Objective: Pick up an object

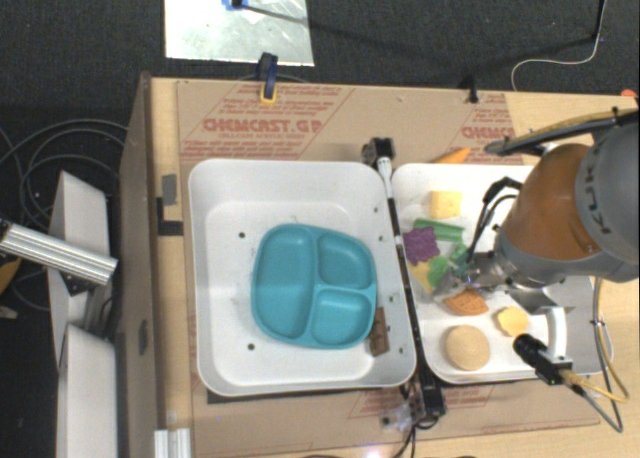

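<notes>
My gripper (467, 274) reaches down into the right bin (520, 371) from the right, under the orange band of the arm. It hovers over a cluster of toy food: an orange flat piece (465, 302) just below it, a yellow-green piece (438, 271) to its left, and a green piece (441, 230) above. Purple grapes (420, 244) lie further left and a yellow cube (445, 205) sits at the back. Toward the front of the bin lie a round tan bun (466, 347) and a small yellow piece (512, 321).
The left bin (220, 246) holds a blue divided plate (315, 286), and a small brown item (379, 331) lies at that bin's right edge. An orange carrot-like piece (453, 156) lies on the cardboard behind the right bin. Cables trail at the right.
</notes>
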`<state>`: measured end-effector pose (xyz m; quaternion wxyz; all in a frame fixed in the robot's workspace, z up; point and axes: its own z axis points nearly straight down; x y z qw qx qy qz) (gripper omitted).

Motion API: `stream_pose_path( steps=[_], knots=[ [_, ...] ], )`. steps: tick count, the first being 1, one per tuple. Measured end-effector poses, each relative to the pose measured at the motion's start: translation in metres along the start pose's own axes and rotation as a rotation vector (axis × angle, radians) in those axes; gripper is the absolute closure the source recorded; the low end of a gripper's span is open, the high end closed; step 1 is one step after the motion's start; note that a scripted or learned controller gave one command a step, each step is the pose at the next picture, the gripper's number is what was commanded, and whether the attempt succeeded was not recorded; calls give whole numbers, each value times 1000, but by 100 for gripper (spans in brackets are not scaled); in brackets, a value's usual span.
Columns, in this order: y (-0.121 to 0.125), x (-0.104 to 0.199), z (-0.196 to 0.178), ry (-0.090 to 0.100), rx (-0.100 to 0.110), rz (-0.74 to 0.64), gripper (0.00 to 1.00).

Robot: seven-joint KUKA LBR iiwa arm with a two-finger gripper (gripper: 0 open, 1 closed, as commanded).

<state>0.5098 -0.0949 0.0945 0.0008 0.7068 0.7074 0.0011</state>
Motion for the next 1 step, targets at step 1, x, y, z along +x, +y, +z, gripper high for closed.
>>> stream_pose_path(
  steps=[1],
  knots=[
    [73, 96, -96, 3, -14, -15, 100]
  ],
)
